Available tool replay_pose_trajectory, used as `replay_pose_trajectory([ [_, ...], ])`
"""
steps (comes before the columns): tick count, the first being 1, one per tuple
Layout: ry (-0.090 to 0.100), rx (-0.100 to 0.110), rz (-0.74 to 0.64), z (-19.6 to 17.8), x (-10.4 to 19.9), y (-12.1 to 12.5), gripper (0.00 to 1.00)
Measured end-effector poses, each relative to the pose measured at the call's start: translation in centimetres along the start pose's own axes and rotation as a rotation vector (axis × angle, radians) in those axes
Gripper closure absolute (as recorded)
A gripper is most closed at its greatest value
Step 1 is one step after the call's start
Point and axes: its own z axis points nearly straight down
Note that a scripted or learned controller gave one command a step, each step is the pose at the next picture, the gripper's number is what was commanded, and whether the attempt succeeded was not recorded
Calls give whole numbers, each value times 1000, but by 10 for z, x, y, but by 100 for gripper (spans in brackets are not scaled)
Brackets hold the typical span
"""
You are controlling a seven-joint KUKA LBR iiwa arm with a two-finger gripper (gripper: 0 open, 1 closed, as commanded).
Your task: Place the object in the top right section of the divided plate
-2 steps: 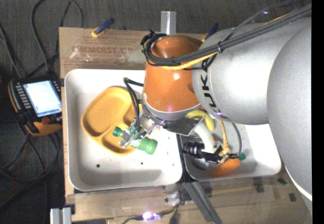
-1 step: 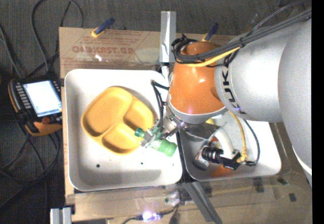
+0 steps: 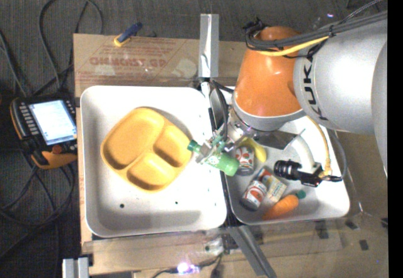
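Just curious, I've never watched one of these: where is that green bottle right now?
The green bottle sits at the gripper, over the divide between the two bins, just right of the yellow divided plate.

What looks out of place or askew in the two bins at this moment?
The green bottle lies tilted across the divide between the bins, at the gripper, beside the yellow divided plate. The plate sits askew in the left bin.

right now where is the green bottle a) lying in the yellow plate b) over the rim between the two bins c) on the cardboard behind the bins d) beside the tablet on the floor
b: the green bottle sits across the rim where the left bin and right bin meet, just right of the yellow plate.
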Motion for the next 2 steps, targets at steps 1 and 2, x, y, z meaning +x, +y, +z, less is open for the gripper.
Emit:
replay_pose_trajectory([
  [1,-1,-1,-42,-13,-78,40,100],
  [2,2,1,47,41,-52,32,100],
])
